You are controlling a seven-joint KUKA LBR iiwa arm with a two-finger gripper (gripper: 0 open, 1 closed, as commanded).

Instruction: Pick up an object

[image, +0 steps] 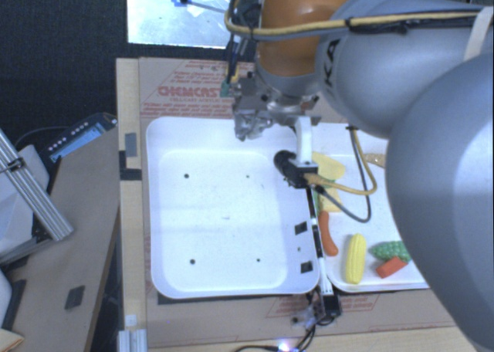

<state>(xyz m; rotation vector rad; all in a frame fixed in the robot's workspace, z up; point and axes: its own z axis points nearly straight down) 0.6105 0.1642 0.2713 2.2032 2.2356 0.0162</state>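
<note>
My gripper (248, 126) hangs over the far edge of the left white bin (224, 219), under the orange wrist band, and I see nothing in it. The task's objects lie in the right bin (386, 285): a yellow corn cob (355, 258), an orange carrot (328, 236), a green and red piece (390, 258) and a flat yellow piece (329, 168). The gripper is to the left of and beyond all of them. The arm hides much of the right bin.
A black part with a yellow cable (292, 167) hangs from the arm above the divider between the bins. A cardboard sheet (185, 88) lies under the bins. Grey metal rails (31, 196) stand off the bench at the left.
</note>
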